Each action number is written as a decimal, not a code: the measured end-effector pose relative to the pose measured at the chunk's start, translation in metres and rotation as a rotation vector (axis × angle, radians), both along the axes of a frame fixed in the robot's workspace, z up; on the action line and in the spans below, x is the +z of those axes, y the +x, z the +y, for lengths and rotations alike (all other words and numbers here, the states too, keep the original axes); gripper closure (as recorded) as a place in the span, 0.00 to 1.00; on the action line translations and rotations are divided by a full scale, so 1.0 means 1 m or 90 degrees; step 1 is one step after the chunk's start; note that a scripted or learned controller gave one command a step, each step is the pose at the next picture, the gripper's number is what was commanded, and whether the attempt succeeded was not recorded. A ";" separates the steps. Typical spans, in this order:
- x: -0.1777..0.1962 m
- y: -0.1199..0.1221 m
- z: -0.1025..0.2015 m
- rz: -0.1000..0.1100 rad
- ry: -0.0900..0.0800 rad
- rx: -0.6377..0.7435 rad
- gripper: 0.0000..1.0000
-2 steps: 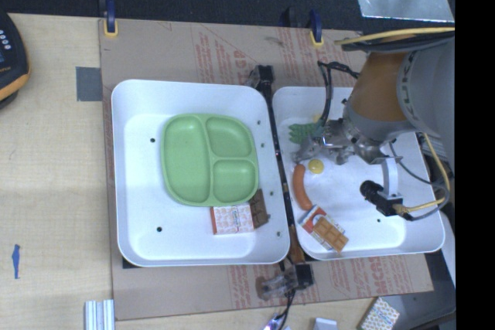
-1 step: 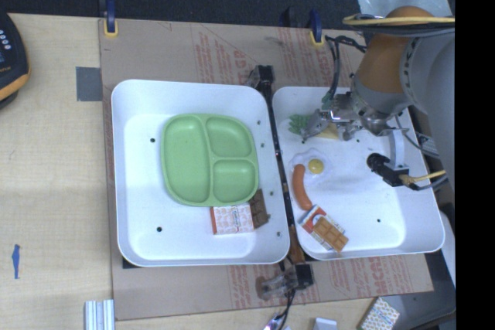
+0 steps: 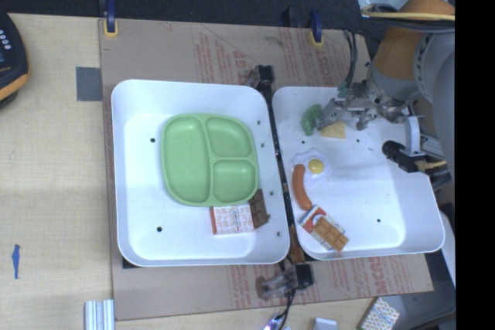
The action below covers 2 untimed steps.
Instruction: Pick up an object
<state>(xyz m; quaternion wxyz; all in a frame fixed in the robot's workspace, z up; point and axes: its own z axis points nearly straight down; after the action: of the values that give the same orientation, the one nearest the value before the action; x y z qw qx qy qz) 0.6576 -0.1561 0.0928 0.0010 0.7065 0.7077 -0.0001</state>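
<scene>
My gripper (image 3: pixel 339 113) hangs low over the back of the right bin (image 3: pixel 418 236), the arm reaching in from the right. Just under it lies a pale yellow cheese wedge (image 3: pixel 334 131), and a green leafy piece (image 3: pixel 311 118) sits right beside it on its left. Whether it touches either one I cannot tell. Further forward in the same bin are a fried egg (image 3: pixel 315 165), a red-orange sausage (image 3: pixel 302 187) and a waffle-like packet (image 3: pixel 325 229).
The left bin (image 3: pixel 131 228) holds a green divided plate (image 3: pixel 209 159), with a small red-and-white box (image 3: pixel 232 219) and a brown piece (image 3: pixel 258 207) at its front edge. A black part of the arm (image 3: pixel 404 155) juts over the right bin's right side.
</scene>
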 end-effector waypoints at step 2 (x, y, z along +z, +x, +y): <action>0.010 -0.088 0.041 0.004 0.001 0.001 1.00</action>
<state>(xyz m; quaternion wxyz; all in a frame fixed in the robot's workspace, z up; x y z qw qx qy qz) 0.5695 -0.1153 0.1030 -0.0015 0.7057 0.7086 -0.0016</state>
